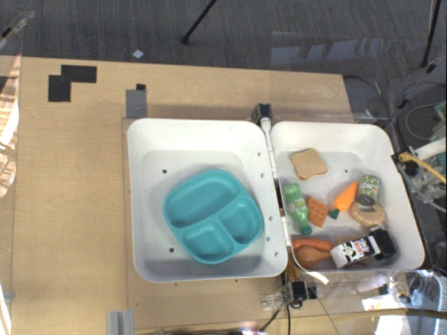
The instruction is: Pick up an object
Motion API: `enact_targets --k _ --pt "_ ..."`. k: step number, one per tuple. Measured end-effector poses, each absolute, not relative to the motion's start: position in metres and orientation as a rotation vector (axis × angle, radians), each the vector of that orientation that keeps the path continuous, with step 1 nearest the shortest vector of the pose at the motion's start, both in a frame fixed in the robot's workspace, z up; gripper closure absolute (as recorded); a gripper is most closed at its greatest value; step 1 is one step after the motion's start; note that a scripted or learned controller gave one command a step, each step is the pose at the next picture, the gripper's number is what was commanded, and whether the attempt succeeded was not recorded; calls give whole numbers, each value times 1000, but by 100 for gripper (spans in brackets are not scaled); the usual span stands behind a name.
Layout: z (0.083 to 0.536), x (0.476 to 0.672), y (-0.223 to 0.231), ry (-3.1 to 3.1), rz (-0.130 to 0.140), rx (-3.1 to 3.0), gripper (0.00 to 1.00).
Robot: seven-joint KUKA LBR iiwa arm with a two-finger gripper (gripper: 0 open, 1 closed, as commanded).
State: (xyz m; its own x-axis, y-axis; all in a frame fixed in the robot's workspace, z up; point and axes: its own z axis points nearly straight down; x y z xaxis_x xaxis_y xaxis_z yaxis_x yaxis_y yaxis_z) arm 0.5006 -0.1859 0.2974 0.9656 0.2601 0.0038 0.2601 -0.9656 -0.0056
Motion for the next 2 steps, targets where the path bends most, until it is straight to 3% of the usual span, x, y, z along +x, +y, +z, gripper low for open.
enact_targets --k 1,2 --pt "310 504 -206 -361 -3 -3122 100" --pt "291 488 -205 -341 -2 -3122 100"
